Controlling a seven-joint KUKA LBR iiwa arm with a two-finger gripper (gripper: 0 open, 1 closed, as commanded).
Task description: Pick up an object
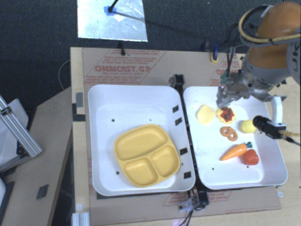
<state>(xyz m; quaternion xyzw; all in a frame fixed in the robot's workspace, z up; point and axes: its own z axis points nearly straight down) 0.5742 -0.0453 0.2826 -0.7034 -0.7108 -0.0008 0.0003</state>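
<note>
The tool point(226, 103) hangs low over the right bin point(207, 175), near that bin's far edge, directly above a small red-topped piece point(227, 114). Whether the tool touches that piece cannot be told, and its state cannot be told either, as its tip is dark and blurred against the items below.

Right bin contents: a pale yellow piece point(205, 115) lies just beside the red-topped piece, toward the divider between the bins. A pretzel point(229, 133) sits just nearer the front edge than the red-topped piece. A lemon point(248, 125) lies toward the right edge, next to a black fitting on the arm point(273, 41). A carrot point(233, 151) lies toward the front right corner, its leafy end touching or nearly touching a tomato point(250, 157).

Left bin point(103, 102): a yellow tray point(146, 154) with three compartments rests toward the front edge, near the divider.

Both bins stand on a board point(127, 65) on the counter.
</note>
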